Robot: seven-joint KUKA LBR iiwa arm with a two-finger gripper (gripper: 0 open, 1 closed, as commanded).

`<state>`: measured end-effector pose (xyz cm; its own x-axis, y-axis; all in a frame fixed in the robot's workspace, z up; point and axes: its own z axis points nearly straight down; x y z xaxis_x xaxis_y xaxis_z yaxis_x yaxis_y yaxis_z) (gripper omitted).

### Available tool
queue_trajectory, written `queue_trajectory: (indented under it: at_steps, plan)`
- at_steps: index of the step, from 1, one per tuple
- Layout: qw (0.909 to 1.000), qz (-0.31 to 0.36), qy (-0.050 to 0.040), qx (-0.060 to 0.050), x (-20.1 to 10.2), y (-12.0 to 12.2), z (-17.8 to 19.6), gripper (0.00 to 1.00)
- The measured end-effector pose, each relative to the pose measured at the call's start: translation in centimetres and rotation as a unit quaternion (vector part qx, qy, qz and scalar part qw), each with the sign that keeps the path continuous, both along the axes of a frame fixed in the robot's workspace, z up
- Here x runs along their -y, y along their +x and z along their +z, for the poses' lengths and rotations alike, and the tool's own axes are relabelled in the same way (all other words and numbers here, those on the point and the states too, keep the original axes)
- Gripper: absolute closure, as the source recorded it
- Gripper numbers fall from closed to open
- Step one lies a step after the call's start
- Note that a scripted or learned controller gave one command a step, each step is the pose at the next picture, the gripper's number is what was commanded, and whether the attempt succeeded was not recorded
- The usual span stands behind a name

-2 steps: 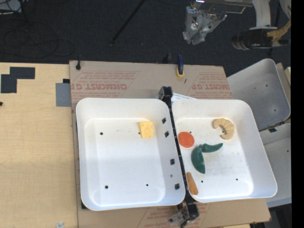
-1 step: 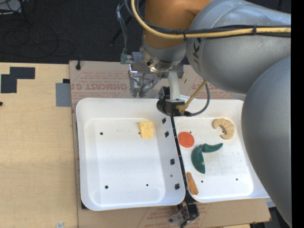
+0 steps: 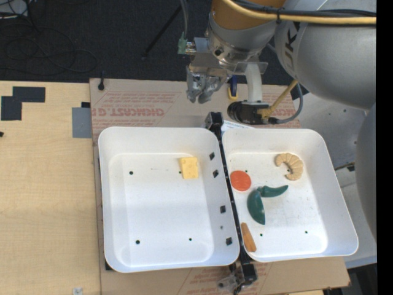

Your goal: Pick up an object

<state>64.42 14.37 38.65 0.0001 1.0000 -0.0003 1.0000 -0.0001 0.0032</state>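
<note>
Gripper [image 3: 201,93] hangs upper centre, above bins; grip state can't tell. Risk: a descent w/ poor aim hits the divider beside orange disc [image 3: 241,180], missing it.

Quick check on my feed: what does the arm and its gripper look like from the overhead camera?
The arm is bulky, rounded and grey, with an orange band above the wrist and dark lettering on its side. Dark cables run across it. Below the band, a metallic silver wrist narrows into the gripper, a small grey metal assembly with a small green part beside it.
</note>
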Motion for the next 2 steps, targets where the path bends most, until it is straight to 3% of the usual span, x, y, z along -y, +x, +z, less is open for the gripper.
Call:
queue_trajectory:
  at_steps: [1,2]
  plan:
    - [1.0,-0.001,0.0002,0.004,3.3,0.0,11.7,1.0]
    - [0.9999,0.006,-0.0004,-0.011,-10.0,-1.9,-3.3,1.0]
